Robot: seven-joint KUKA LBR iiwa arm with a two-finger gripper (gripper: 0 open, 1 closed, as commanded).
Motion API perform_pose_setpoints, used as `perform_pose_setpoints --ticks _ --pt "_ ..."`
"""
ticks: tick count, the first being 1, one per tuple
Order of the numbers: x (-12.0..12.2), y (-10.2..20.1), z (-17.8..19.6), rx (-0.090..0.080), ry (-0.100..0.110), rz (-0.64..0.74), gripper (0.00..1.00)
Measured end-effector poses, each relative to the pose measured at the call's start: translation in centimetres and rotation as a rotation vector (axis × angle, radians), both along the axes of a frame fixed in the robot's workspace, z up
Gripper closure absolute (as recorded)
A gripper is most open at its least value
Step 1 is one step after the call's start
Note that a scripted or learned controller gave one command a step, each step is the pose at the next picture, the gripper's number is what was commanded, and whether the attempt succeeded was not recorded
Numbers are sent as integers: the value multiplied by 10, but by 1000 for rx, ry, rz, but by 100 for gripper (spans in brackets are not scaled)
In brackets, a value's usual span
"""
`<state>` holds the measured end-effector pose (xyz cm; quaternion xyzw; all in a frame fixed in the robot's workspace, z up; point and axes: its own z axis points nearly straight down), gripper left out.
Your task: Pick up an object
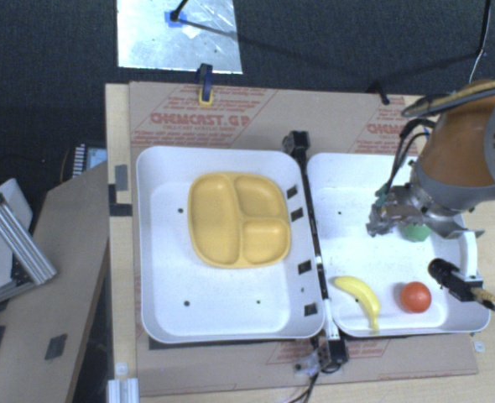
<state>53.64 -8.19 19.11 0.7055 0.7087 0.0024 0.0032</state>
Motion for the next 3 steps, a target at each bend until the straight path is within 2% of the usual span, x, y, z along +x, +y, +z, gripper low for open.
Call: perform_pose_setpoints --ticks 1,2,3 --pt "2 0 35 0 2 0 100" --pt "25 40 36 2 4 4 100" --pt "46 98 44 4 4 6 100"
